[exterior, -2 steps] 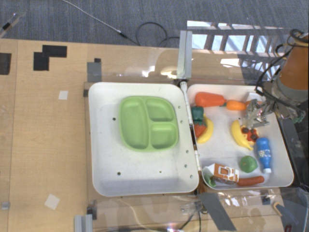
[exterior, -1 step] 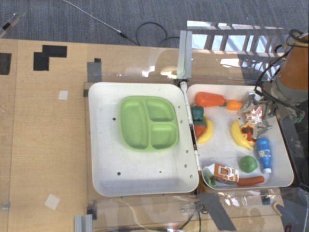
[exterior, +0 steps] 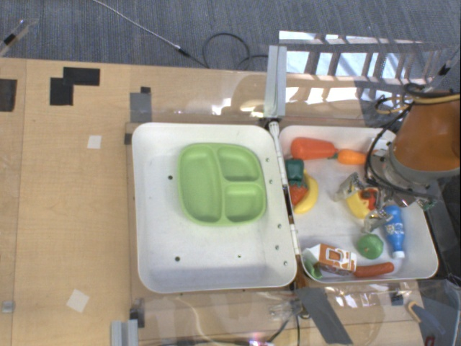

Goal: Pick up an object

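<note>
**Orange-banded arm poised low over a cluttered right bin**

Orange and grey, the arm reaches in from the right and hangs over the right bin (exterior: 431,262). Its tool (exterior: 369,202) sits low among the toys, beside a yellow object (exterior: 356,205) and just above a blue bottle (exterior: 394,232). Cables and metal parts crowd the tip, so whether it is wide, narrow or holding anything cannot be told.

The right bin is the one with things to pick. A toy carrot (exterior: 320,150) lies along its far side. A banana (exterior: 307,195) and a dark green block (exterior: 294,170) rest against its left wall. Near the front lie a green ball (exterior: 370,246), a red sausage (exterior: 372,269) and a small printed carton (exterior: 335,258). The left bin (exterior: 155,265) carries a light green divided plate (exterior: 221,183). Both bins rest on a pale wooden surface (exterior: 65,215).

This looks like the reach-and-grasp step, with nothing visibly lifted. The next move probably calls for closing firmly on one item, likely the yellow one, then rising straight up without dragging neighbours.
</note>
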Controlling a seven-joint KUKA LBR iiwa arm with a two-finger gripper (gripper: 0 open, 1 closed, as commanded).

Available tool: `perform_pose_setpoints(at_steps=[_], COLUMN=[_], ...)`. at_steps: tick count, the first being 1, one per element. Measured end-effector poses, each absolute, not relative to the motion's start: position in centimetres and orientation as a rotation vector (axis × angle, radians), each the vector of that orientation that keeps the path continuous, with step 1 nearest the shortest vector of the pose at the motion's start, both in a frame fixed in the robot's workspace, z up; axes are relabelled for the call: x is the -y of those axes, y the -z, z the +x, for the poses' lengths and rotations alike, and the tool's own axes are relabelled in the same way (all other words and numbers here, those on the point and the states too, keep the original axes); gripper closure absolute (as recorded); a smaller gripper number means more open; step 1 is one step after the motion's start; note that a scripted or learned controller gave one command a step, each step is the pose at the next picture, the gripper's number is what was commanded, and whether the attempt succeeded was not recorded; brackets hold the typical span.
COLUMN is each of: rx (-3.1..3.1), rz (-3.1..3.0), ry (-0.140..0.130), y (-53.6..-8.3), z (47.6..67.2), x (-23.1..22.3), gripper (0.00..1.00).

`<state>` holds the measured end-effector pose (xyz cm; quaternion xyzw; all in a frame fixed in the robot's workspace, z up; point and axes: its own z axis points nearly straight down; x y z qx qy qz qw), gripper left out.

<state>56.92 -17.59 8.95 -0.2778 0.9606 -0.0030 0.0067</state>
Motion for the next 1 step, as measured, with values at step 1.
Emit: perform_pose_setpoints(at_steps=[1], rx=[-2.993], rz=[-0.864], ry=[0.011], y=[-10.20], z=[57.47], x=[17.38], gripper=[1.00])
